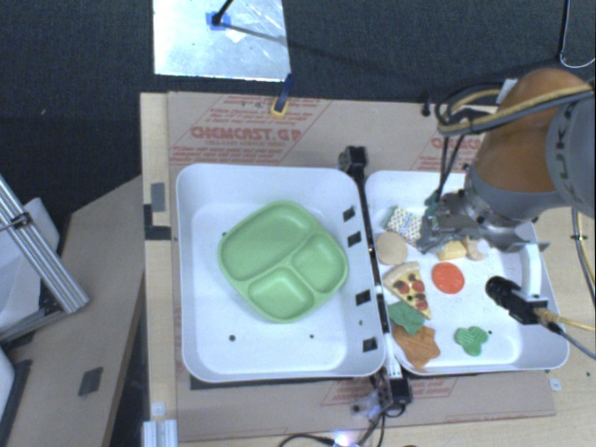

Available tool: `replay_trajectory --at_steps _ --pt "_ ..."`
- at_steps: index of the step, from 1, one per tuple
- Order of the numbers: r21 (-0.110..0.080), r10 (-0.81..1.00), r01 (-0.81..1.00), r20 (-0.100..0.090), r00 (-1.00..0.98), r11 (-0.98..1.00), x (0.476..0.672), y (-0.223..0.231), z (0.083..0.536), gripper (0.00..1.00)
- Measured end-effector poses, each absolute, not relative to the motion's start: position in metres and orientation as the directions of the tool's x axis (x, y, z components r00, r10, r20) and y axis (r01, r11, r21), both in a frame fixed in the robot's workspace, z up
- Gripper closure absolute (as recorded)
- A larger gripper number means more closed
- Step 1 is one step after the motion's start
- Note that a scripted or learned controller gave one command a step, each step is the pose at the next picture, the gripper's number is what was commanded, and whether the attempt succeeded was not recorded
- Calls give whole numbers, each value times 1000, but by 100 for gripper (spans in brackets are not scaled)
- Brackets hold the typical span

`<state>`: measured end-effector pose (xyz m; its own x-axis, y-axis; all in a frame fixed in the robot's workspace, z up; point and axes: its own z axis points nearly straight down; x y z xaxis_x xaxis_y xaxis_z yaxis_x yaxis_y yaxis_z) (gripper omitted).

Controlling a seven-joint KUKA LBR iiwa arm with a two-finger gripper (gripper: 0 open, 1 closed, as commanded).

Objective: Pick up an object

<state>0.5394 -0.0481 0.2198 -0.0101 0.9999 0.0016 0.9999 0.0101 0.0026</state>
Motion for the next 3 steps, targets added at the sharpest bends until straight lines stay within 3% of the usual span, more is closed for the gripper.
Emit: replay_trajectory --at_steps 2,3 --pt "4 1000 1000 2 -11 11 589 49 239 100" --pt "2 1000 1000 2 -9 9 617 96 217 100"
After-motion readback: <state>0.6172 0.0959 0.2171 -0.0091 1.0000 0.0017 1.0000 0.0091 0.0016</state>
